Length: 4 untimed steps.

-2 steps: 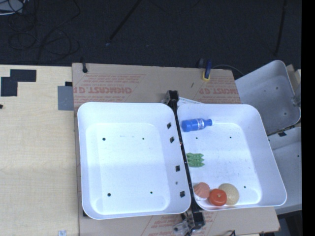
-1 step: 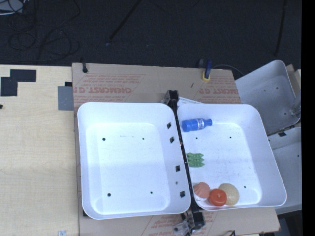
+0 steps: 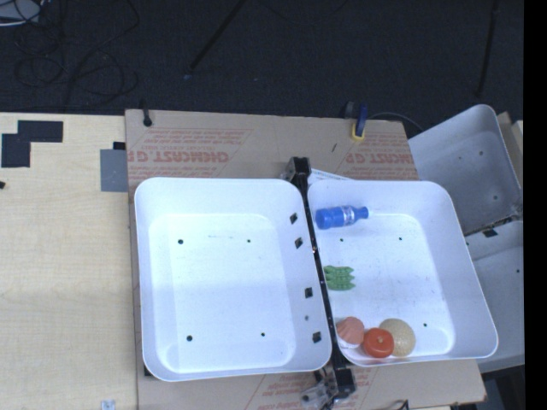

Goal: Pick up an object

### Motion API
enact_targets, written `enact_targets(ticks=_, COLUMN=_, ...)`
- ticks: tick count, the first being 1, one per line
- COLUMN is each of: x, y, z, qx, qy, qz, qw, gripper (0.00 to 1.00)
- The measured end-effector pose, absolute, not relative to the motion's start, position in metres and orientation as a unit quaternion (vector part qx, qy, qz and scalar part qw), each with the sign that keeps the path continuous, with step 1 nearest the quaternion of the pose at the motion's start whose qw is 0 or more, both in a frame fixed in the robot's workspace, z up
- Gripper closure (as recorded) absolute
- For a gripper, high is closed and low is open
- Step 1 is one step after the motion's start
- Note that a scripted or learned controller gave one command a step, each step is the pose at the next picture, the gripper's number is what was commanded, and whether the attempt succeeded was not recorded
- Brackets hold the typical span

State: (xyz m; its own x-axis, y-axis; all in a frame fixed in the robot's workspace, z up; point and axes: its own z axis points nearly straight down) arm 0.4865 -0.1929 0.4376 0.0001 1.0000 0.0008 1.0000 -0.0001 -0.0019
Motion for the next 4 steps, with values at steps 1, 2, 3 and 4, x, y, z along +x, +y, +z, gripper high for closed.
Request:
enact_targets(ticks=1, x=0.489, y=-0.208, z=0.411, qx=-0.708, qy=-0.707, qz=0.0014, qw=0.002, gripper=1.00)
enact_targets(ticks=2, x=0.489, y=-0.214, z=0.401, qx=-0.708, qy=-0.707, qz=0.0010, qw=0.001, gripper=1.00)
enact_targets(ticks=3, x=0.476, y=-0.213, z=0.408, qx=-0.707, qy=-0.707, qz=0.0003, qw=0.001, gripper=1.00)
enact_targets(ticks=4, x=0.476, y=-0.213, z=0.388, qx=-0.708, qy=-0.707, qz=0.0008, qw=0.001, gripper=1.00)
